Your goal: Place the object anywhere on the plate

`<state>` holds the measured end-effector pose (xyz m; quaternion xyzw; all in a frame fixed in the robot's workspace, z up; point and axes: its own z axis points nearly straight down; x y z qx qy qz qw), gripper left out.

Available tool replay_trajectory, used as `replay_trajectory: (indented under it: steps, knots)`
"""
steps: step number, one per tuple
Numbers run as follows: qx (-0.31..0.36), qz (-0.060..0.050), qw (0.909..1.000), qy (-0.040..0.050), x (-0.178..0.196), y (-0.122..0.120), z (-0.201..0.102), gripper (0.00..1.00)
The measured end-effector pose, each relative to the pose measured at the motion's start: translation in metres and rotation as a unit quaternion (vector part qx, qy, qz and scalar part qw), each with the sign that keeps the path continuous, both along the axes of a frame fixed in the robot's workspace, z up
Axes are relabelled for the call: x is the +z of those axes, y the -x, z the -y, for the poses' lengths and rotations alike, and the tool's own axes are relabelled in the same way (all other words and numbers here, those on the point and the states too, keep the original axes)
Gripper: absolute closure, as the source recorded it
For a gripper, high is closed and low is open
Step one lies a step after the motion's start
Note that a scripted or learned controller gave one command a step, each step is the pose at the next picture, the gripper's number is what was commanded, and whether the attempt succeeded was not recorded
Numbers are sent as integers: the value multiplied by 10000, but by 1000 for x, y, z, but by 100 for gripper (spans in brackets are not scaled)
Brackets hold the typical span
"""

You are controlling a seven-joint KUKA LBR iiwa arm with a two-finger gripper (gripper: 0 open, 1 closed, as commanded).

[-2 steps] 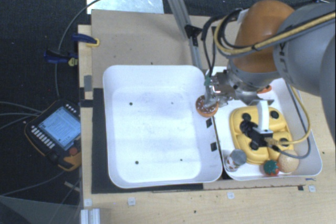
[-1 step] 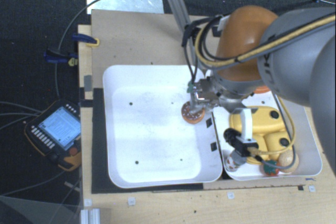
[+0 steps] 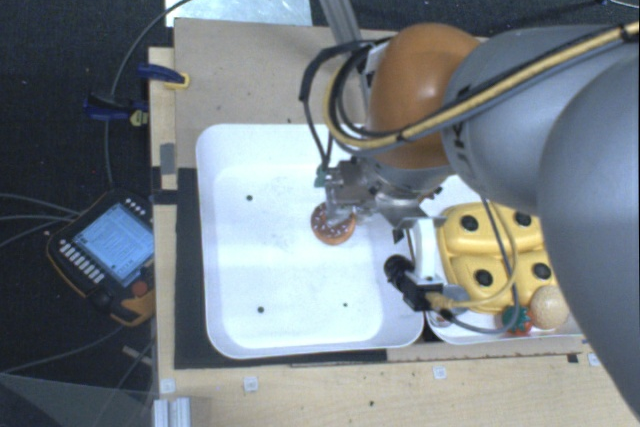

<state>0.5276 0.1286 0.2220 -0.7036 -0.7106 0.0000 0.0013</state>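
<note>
- Grey arm with a large orange-brown dome at the wrist (image 3: 425,90) enters from the right and fills the upper right and right of the frame; its bulk hangs over the seam between the two bins and covers much of the right one.
- Tan bench board (image 3: 240,75) runs from upper centre to the bottom edge; dark floor lies to its left and above it.
- Left shallow white bin (image 3: 250,265), centre-left of the frame: its left, lower and upper-left floor is bare, with open room all round up to the raised rim. A few small dark specks dot the floor.
- Right shallow white bin (image 3: 470,333), lower right: only its lower-left corner and rim show under the arm.
- Yellow plastic plate-like piece with dark round holes (image 3: 480,250) lies in the right bin, just right of the shared rim, partly under the arm.
- Black-and-orange handheld pendant with a lit screen (image 3: 105,250) sits on the floor at the far left, well apart from the bins.
- Two-finger gripper (image 3: 338,215) points down near the right side of the left bin; I cannot tell whether it is spread or closed.
- Small round brown object with a pale speckled top (image 3: 333,227) lies on the left bin's floor, directly at the gripper's tip, near the bin's right rim; contact cannot be judged.
- Small beige ball (image 3: 547,307) rests at the plate's lower right edge.
</note>
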Motion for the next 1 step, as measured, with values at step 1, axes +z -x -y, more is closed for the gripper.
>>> replay_trajectory:
  steps: [1]
  knots:
    - [-29, 7, 10000, 5, 1, -1, 3, 0]
